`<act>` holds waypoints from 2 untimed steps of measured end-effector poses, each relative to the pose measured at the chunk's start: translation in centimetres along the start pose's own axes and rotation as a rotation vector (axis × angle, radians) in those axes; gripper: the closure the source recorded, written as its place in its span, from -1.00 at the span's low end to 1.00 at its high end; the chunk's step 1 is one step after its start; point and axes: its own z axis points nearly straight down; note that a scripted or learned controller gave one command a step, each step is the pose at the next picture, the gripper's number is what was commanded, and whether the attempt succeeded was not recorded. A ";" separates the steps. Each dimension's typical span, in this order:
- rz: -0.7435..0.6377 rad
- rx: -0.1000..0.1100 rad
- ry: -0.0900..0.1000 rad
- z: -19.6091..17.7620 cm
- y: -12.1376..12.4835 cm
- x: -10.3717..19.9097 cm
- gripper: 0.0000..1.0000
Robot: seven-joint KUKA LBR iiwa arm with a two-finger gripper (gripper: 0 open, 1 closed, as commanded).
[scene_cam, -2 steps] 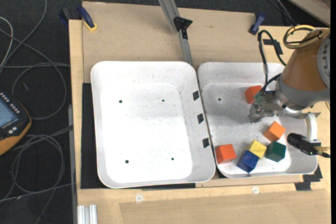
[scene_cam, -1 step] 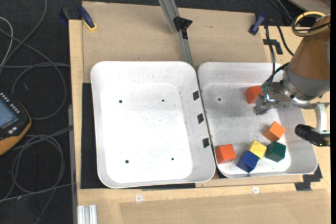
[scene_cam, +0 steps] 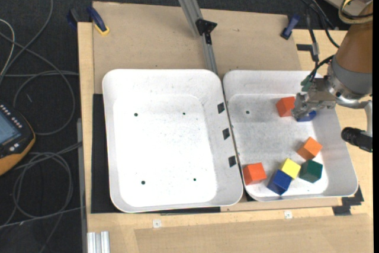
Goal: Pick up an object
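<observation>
Camera view, slanted down over two white bins side by side on the bench. Task judged barely begun — nothing lifted. Gripper (scene_cam: pixel 307 108) low over the right bin (scene_cam: pixel 349 172), near its far right edge, just beside an orange-red block (scene_cam: pixel 285 106) and over a small blue piece (scene_cam: pixel 306 117). Opening of the claw impossible to tell from this angle; no object seen clamped. Remaining candidates clustered toward the bin's near edge: orange cube (scene_cam: pixel 254 172), blue cube (scene_cam: pixel 279 182), yellow cube (scene_cam: pixel 291 167), green cube (scene_cam: pixel 311 171), orange block (scene_cam: pixel 310 147). Left to do: closing on one, then raising it clear. No brand, label or legible writing anywhere.
</observation>
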 end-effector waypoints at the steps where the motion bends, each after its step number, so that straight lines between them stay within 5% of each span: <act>1: 0.000 0.000 0.000 -4.8 1.0 -0.3 1.00; 2: -0.005 0.004 0.003 -5.0 1.6 4.7 1.00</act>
